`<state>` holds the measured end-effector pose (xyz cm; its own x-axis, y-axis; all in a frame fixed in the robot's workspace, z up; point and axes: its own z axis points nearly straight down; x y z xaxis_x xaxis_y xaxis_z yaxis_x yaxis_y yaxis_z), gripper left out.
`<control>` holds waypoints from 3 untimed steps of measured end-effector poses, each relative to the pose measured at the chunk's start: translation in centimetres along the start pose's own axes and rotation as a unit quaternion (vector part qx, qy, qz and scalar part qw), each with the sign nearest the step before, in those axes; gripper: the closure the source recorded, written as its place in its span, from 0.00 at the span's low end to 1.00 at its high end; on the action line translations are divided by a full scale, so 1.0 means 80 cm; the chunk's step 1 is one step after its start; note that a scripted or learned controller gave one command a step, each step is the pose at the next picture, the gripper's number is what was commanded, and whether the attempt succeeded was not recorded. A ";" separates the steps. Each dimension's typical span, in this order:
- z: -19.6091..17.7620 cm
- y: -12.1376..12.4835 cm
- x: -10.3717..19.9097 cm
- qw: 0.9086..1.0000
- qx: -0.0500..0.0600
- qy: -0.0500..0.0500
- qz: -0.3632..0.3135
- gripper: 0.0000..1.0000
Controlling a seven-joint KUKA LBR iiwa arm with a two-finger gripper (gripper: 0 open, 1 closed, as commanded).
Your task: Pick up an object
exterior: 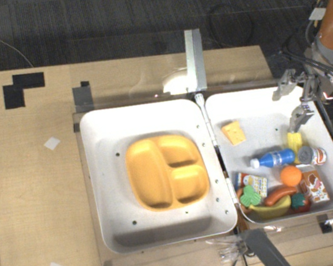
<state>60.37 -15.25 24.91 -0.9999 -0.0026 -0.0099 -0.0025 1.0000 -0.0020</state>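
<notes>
I am watching the grey arm's two-finger gripper [297, 116] hanging over the upper right part of the right-hand shallow white bin [257, 108], just above a small yellow block [294, 140]. I cannot tell from this slanted view how the gripper is set, and nothing is showing in it that I could call held.

The candidate things are crowding the lower half of that bin. A blue and white plastic bottle [273, 158] is lying on its side just beside the yellow block, with a small grey-capped container [311, 155] to its right. Below them an orange ball [291, 176] is sitting against a red sausage-shaped toy [279, 194], a yellow banana [271, 208] and a printed carton [313, 187]. A holed yellow cheese wedge [233, 132] is lying apart, near the bin's left wall. The left-hand white bin [106, 170] is carrying a yellow compartment tray [166, 172].

I am judging this as the approach step, with the pick not yet made. The next move is calling for a straight descent onto the yellow block, keeping clear of the bottle's end touching it.
</notes>
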 end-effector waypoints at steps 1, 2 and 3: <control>0.169 -0.058 -0.080 0.990 0.000 0.005 0.142 0.00; 0.200 -0.067 0.033 0.977 0.000 -0.001 0.213 0.00; 0.180 -0.065 -0.051 0.937 0.000 -0.001 0.349 0.00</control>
<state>64.58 -20.44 10.59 -0.7584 0.6517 -0.0114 0.6517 0.7584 0.0058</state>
